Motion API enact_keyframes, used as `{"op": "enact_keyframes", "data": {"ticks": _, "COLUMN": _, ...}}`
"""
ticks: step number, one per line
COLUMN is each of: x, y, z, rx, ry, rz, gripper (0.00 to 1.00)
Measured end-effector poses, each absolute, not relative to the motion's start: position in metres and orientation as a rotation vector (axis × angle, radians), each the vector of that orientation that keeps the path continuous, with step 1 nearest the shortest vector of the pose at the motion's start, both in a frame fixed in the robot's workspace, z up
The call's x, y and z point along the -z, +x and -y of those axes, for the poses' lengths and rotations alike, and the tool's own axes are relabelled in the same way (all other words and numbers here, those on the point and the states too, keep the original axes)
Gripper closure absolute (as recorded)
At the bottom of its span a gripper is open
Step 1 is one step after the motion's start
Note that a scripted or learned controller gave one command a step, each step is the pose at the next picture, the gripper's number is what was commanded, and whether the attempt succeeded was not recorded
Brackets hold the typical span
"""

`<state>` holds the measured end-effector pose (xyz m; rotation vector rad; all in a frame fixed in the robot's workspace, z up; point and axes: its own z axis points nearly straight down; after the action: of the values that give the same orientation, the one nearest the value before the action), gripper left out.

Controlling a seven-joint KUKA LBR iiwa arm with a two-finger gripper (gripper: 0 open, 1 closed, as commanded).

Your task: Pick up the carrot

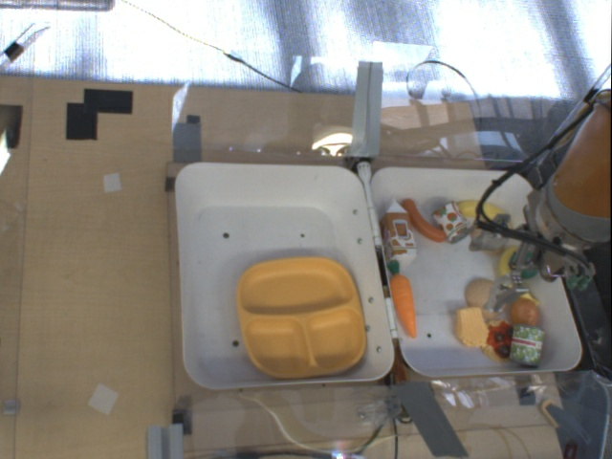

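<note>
Orange and tapered, the carrot [404, 304] lies flat in the right bin [435, 352], hard against its left wall, in the lower middle of the frame, green top pointing up-frame. It looks like a toy: probably light, rigid and smooth, so likely to slip or roll under a pinch. The thick upper half, gripped across its width, seems the safest hold, though the wall just beside it leaves little room for one side of the claw. Above it stands a small bottle [398, 234]; a sausage [422, 220] lies further up. The gripper [516, 271] hovers well apart, at the right; whether it is released or clenched I cannot tell.
</note>
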<state>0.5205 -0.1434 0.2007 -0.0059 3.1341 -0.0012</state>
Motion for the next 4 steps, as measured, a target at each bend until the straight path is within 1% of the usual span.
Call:
{"op": "enact_keyframes", "data": {"ticks": 1, "x": -0.090, "y": 0.500, "z": 0.112, "rx": 0.004, "ry": 0.105, "rz": -3.120, "gripper": 0.00}}
{"op": "enact_keyframes", "data": {"ticks": 2, "x": -0.089, "y": 0.491, "z": 0.194, "rx": 0.009, "ry": -0.013, "rz": -3.127, "gripper": 0.00}}
{"op": "enact_keyframes", "data": {"ticks": 3, "x": -0.102, "y": 0.495, "z": 0.192, "rx": 0.012, "ry": -0.026, "rz": -3.117, "gripper": 1.00}}
{"op": "enact_keyframes", "data": {"ticks": 4, "x": -0.170, "y": 0.540, "z": 0.201, "rx": 0.008, "ry": -0.922, "rz": -2.991, "gripper": 1.00}}
